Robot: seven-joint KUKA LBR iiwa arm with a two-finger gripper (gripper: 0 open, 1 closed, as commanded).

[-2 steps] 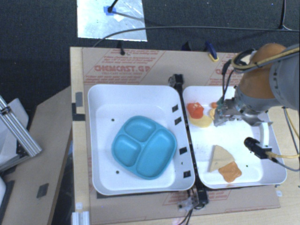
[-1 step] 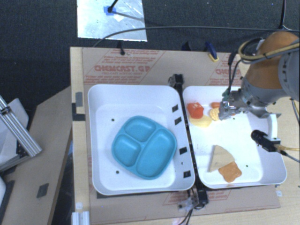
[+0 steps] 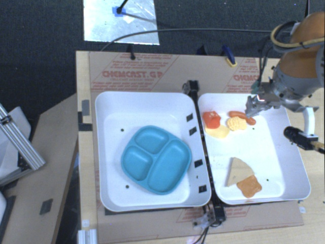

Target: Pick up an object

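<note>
1. Down at the front of the right bin [image 3: 299, 187], a tan wedge [image 3: 237, 170] lies flat on the floor with an orange crinkled piece [image 3: 249, 186] touching its lower corner; both sit well apart from the gripper.
2. Left of the right bin, across the shared rims, the left bin [image 3: 114, 136] carries a blue divided plate [image 3: 156, 159] turned at a slant.
3. Farther back in the right bin, a cluster gathers near its left wall: a red-orange block [image 3: 212, 119], a pale yellow slice [image 3: 218, 132] just in front of it, a yellow lumpy piece [image 3: 236, 123] and, behind that, an orange-red sausage shape [image 3: 242, 116].
4. At the back of the right bin the gripper [image 3: 252, 107] hangs just beside the sausage shape's right end; whether it is released or clenched cannot be told, and nothing is seen between its fingers.
5. Judged from this, the step is the approach to a pick, likely of the sausage shape or the yellow lumpy piece; the next move calls for a short, centred descent over one item.
6. Beyond the right bin's far corner, the arm [image 3: 299, 70] bends in from the right, wrist angled down and to the left.
</note>
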